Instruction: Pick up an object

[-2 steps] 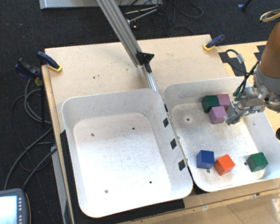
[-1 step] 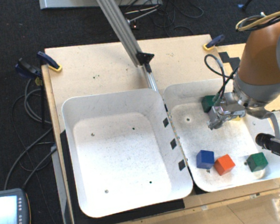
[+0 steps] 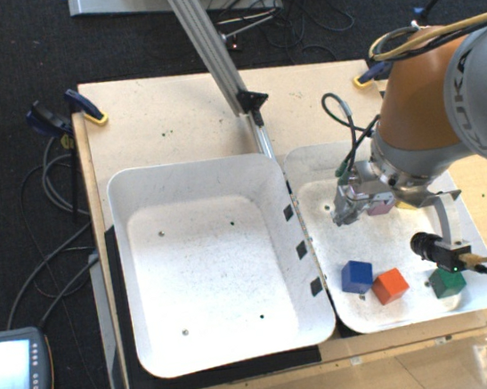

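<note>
The gripper hangs over the far part of the right bin, close above the floor; the wrist hides the jaws, so I cannot tell whether they are wide or narrow, and nothing can be seen held between them. A small pink thing shows just to the right of the gripper, under the wrist, too hidden to name.

The likeliest target, as I judge it, is the blue cube, which lies nearer than the gripper and almost straight below it in the view. To do this well, the arm should come over the cube's middle, turn so the jaws meet two flat opposite faces, and go down far enough to close on the sides, not the top edge. The orange cube sits just to the right of the blue one, seemingly touching it at a corner, so closing across the free faces should avoid pushing both cubes along. The green block lies further right, near the bin's rim.

The blue cube looks small, solid and matt, with crisp edges, and is turned slightly askew to the bin wall. The left bin holds nothing to pick
</note>
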Available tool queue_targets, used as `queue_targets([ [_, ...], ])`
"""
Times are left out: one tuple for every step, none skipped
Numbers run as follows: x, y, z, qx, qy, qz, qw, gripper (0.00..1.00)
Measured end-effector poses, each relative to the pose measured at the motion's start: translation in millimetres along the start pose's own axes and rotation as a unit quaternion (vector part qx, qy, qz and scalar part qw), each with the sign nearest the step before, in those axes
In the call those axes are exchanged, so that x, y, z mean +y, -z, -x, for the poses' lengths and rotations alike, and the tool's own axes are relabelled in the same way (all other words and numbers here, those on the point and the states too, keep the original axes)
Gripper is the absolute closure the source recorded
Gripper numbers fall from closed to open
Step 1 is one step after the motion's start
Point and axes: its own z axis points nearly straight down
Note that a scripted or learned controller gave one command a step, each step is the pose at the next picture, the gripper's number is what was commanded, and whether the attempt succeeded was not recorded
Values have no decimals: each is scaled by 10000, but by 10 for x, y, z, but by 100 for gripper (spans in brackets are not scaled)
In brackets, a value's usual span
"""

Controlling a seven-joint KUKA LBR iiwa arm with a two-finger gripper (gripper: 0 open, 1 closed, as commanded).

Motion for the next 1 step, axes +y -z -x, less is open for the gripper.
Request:
queue_targets([
  [-49,123,-538,-1,7,6,10000,100],
])
